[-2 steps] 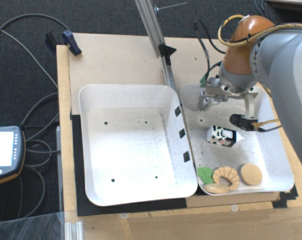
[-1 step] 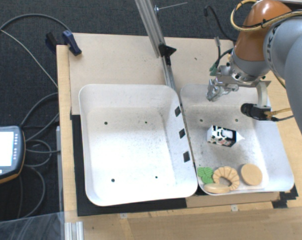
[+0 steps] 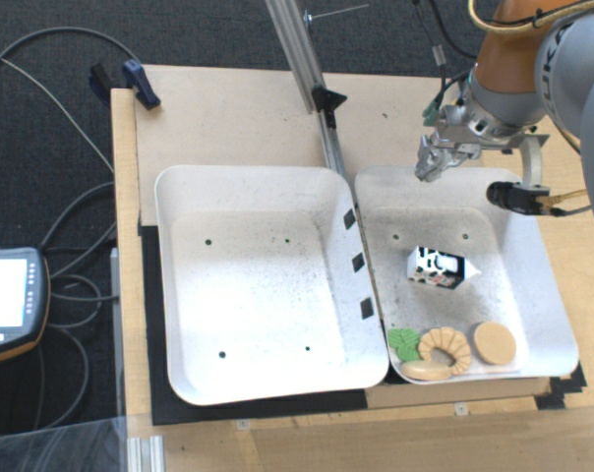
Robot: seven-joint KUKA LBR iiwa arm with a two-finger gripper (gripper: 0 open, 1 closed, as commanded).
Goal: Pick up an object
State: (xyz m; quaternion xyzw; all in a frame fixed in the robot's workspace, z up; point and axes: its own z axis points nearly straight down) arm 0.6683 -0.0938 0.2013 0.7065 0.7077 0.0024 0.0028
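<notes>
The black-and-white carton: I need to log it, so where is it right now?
The black-and-white carton lies mid right bin, apart from the croissant and round biscuit along the near edge.

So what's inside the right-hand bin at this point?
The right bin holds a black-and-white carton mid-bin, and along the near edge a green piece, a ridged tan croissant-like item and a round tan disc. Whatever lies beneath them is covered.

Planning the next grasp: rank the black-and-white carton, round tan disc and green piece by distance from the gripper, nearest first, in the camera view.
From the gripper:
1. Black-and-white carton, mid right bin.
2. Round tan disc, near edge, right side.
3. Green piece, near-left corner; too close to the disc to call.
</notes>
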